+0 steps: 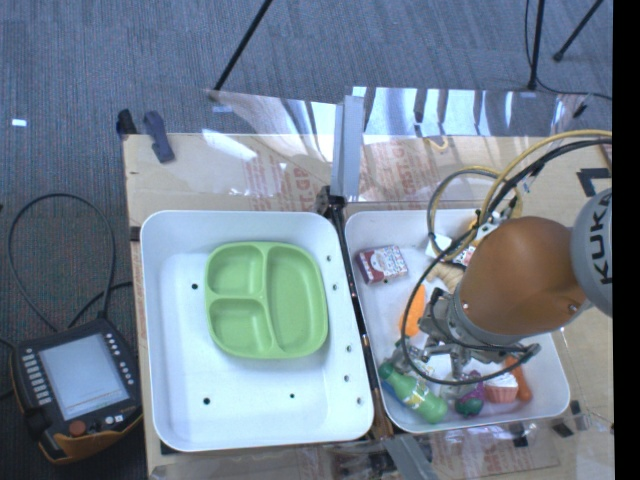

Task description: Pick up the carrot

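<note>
Arm [600, 248] reads "KUK"; red carton's [382, 264] label illegible; carrot [414, 311] beside it.

A lab: teach pendant [75, 383] and tripod legs [245, 33] on carpet [90, 58].

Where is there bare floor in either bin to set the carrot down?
Left bin: free strips around the green divided plate, widest along the near wall. Right bin: a bare patch between the red-and-white packet and the green bottle; the near end is crowded under the gripper.

Arm [520, 273] reaching in from right, wrist down, claw [455, 363] low.
</note>
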Robot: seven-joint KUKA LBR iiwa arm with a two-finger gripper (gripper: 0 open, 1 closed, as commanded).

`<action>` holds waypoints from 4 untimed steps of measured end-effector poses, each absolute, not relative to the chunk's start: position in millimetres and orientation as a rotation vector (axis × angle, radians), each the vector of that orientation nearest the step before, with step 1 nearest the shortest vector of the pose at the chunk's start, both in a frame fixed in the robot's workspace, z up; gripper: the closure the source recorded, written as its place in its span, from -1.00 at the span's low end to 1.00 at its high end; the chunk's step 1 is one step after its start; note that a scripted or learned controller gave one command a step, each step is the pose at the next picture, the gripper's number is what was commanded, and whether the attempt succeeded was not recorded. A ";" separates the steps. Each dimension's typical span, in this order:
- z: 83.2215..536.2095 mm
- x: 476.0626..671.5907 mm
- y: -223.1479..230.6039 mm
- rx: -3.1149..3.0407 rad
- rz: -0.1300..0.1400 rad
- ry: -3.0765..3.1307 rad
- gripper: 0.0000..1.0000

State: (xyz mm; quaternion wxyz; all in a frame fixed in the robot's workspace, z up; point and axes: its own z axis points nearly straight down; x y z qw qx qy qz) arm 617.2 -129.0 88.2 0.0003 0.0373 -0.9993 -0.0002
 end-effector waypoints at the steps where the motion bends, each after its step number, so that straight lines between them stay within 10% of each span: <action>1: 87.3 510.8 -84.6 1.228 -0.009 -2.889 -1.00; 2: 87.5 643.2 -96.1 -0.244 -0.002 -3.126 1.00; 4: 180.5 632.9 -95.3 -0.272 -0.001 -3.140 1.00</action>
